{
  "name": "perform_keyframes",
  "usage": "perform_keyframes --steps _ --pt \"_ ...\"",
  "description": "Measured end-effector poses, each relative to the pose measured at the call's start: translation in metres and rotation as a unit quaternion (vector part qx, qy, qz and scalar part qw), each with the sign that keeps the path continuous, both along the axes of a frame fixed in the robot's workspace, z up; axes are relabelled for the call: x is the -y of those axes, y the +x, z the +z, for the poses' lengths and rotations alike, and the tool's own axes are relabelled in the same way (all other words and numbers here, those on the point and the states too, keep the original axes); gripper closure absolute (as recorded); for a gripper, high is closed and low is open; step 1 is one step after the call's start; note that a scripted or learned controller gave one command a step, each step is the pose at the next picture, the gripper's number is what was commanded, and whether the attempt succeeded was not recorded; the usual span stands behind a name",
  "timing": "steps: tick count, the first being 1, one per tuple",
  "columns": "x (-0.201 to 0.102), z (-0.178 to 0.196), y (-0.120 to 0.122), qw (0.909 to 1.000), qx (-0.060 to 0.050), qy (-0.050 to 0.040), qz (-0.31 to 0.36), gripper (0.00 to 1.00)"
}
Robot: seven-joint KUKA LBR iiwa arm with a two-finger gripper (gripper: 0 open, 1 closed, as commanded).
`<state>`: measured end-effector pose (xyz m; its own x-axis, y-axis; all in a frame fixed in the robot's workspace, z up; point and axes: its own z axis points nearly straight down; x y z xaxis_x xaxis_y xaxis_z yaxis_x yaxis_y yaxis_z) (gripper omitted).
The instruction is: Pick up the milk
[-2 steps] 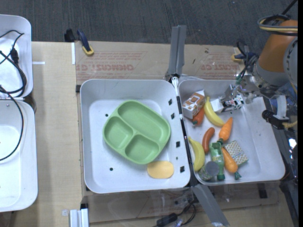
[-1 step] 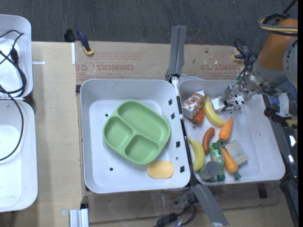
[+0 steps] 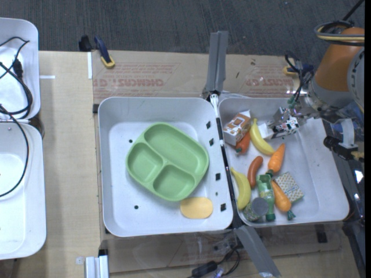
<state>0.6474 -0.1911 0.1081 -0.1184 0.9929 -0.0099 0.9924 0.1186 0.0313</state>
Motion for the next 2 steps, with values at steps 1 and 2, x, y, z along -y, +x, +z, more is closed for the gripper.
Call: perform_keyframes --steps 1,2 --pt "0.0056 0.0131 0.001 1.0 0.004 -0.0052 -0.002 1.0" --pt "0.0057 0.013 0.0009 1.0 0.004 -0.0052 -0.002 0.0"
